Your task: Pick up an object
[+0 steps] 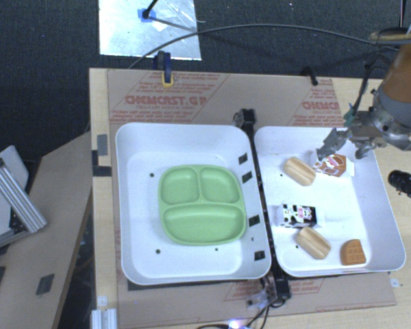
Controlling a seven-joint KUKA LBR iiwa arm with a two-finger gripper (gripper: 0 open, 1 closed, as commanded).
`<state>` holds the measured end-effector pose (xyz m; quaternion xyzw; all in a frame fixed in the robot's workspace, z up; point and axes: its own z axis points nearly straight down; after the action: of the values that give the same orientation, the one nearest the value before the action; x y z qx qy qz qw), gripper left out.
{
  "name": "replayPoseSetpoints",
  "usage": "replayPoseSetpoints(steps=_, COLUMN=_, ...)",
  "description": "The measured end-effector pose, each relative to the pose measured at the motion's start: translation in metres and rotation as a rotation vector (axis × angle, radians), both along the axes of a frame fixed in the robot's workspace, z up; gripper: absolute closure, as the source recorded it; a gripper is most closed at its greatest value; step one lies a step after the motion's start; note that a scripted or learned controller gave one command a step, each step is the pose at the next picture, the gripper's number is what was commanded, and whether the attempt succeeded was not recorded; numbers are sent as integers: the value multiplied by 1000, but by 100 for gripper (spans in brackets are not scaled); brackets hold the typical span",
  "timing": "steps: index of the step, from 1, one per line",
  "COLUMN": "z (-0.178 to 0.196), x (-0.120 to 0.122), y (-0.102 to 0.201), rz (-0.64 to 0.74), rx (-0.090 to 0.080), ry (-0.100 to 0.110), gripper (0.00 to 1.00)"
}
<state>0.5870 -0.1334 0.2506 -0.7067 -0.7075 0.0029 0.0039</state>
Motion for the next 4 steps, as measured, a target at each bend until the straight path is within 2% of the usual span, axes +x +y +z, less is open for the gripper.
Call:
replayPoseSetpoints(steps=1, z=6, x=2, y=0, rz=2, rx=-2, ry=-11, gripper=0)
replayPoseSetpoints(steps=2, z=-51, x=2, y=10, rz=2, rx=-1, ry=-7, gripper=0)
replayPoseSetpoints(steps=3, z=-95, x=7, y=7, rz=0, rx=-1, ry=-8, gripper=0)
replayPoseSetpoints(steps=4, z=-157, x=7, y=5, rz=-1, rx=-1, ry=-7, gripper=0)
